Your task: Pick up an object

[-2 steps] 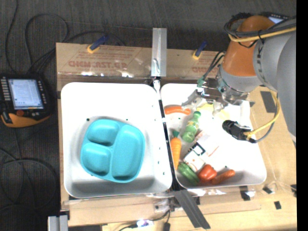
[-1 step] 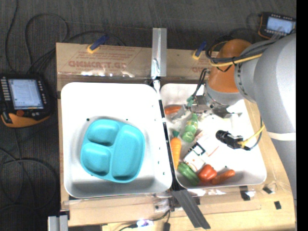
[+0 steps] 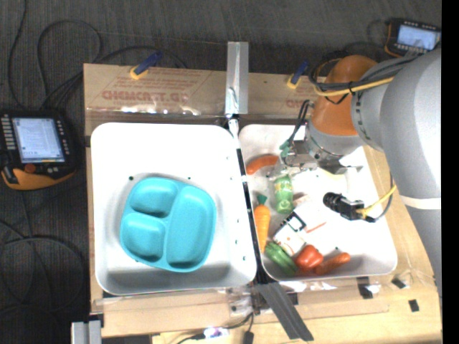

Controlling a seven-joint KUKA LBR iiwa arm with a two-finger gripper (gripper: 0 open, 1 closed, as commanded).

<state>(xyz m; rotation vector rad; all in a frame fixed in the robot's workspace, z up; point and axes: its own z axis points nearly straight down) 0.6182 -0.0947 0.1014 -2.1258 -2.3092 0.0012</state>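
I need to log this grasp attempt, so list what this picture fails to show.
- The gripper: in the camera view the arm's wrist covers it from above, so any hold is unreadable.
- Orange-red item at the right bin's upper left: too blurred to identify.
- Carrot and green vegetable: partly hidden by the bin divider and neighbouring items.
- Handheld screen: text too small.

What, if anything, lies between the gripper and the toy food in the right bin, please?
Nothing visible does: the gripper hangs low over the right bin, directly above the green toy, with the carrot beside it.
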